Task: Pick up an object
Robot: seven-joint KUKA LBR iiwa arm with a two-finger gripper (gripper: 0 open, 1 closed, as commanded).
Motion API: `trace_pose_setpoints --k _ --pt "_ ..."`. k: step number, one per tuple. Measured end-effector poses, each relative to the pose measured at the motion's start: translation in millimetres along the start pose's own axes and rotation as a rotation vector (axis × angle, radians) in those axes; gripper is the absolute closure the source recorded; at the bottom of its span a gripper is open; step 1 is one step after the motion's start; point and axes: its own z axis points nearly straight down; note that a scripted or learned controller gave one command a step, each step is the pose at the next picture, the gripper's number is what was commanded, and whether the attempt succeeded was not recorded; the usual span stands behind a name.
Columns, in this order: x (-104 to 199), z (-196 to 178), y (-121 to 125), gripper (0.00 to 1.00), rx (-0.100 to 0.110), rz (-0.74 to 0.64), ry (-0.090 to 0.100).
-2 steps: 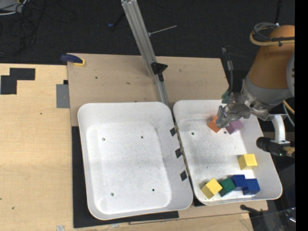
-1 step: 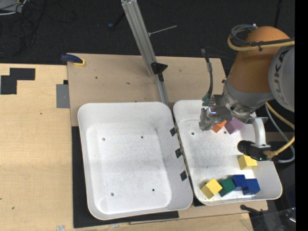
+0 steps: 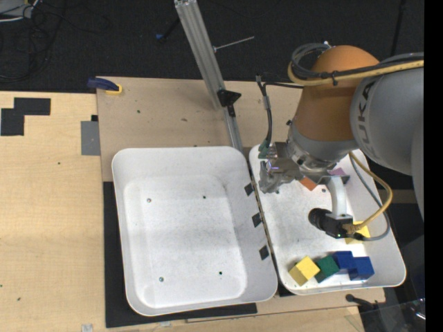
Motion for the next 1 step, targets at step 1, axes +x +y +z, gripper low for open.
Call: trace_pose_setpoints --k 1 --pt "51.7 2.1 6.2 1.0 -0.003 0.0 -0.001"
